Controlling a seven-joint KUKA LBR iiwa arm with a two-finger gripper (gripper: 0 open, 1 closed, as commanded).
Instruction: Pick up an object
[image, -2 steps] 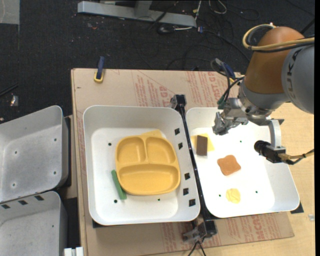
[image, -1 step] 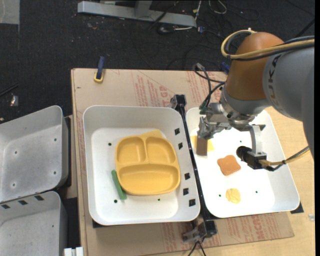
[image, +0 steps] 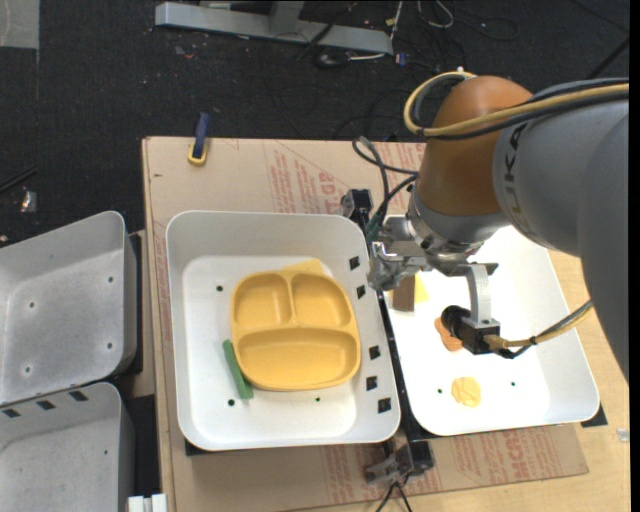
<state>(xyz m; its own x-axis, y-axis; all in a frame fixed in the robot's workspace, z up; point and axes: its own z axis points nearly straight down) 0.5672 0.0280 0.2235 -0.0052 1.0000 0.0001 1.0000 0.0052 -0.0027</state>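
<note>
My gripper hangs low over the left part of the right bin, under the grey arm with its orange band. A small brown block and a pale yellow piece lie right beneath it, partly covered by it. An orange object lies a little toward the front, beside a black part of the wrist. A round yellow object rests near the bin's front. Whether anything is held is hidden from view.
The left bin holds a yellow divided plate with a green stick along its left edge. The wall between the two bins runs just left of the gripper. Cables trail from the wrist over the right bin.
</note>
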